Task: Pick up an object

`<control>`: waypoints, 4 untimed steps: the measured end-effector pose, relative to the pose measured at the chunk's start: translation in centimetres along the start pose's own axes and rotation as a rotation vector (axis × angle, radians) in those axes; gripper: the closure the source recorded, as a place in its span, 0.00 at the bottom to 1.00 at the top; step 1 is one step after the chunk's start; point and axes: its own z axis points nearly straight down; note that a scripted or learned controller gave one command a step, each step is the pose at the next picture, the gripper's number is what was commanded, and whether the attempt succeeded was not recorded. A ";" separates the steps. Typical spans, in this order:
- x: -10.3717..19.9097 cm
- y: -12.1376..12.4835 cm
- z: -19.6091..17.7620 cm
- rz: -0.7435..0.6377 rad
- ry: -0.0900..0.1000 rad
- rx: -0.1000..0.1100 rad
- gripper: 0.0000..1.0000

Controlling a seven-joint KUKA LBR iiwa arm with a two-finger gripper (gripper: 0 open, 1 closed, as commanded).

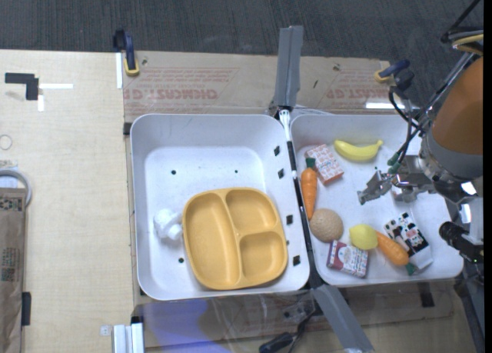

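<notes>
My gripper (371, 188) hangs over the right bin (400, 122), above a bare patch of its floor in the middle. It looks open, with nothing between its fingers. Around it lie a yellow banana (358, 149), a red-and-white carton (326, 164), a long carrot (308, 190), a brown round fruit (326, 224), a lemon (363, 237), a small carrot (393, 251), a cow-patterned box (407, 234) and a red box (348, 259). The lemon and the cow-patterned box are the nearest to the gripper, just below it.
The left bin (154, 159) holds a yellow divided plate (233, 237) and a small white object (167, 224). A grey divider post (288, 67) stands between the bins at the back. Cables and the arm's orange band (461, 113) crowd the right bin's right side.
</notes>
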 end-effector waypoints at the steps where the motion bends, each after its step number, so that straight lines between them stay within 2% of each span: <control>1: 2.3 -2.6 10.7 -0.123 -0.001 -0.008 0.00; 2: 2.3 -2.6 9.9 -0.118 0.000 -0.004 1.00; 3: -1.4 -1.6 11.0 -0.147 -0.001 -0.004 1.00; 4: 1.7 -1.2 9.8 -0.109 0.000 -0.003 1.00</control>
